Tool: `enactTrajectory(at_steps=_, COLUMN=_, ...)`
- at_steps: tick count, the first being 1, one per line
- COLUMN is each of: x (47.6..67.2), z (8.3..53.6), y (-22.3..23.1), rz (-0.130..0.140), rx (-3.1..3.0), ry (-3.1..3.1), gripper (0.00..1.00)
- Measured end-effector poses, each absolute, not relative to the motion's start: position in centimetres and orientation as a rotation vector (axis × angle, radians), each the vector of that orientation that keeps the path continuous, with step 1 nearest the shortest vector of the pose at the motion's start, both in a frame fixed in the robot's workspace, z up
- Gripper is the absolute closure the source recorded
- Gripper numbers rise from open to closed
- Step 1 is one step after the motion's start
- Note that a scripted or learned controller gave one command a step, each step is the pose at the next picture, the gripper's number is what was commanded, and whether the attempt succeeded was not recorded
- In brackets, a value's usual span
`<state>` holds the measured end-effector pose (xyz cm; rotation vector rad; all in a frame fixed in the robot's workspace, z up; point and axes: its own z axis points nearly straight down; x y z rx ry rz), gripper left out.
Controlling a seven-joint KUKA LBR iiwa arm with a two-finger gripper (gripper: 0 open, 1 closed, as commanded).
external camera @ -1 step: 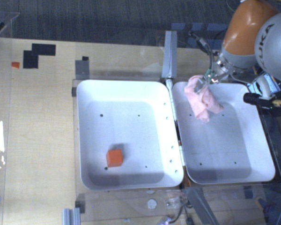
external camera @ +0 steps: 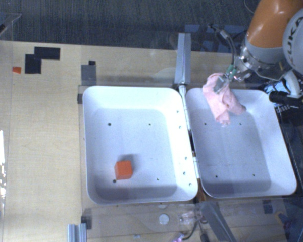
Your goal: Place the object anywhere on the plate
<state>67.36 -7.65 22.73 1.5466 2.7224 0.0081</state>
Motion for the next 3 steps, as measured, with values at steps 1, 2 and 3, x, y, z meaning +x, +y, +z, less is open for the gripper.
enactTrajectory(at_steps=1, x=67.4, z=22.9, y=-2.4, rz=0.006, rx=0.97, ry=2.978, gripper=1.0)
enactTrajectory(at_steps=2, x=66.5, z=23.1, y=2.9, rz=0.006, rx=0.358, ry=3.11, gripper=1.0)
enactTrajectory(at_steps=3, x=66.2, z=24.0, y=8.5, rz=0.007, rx=-0.004, ry=3.128, gripper=1.0)
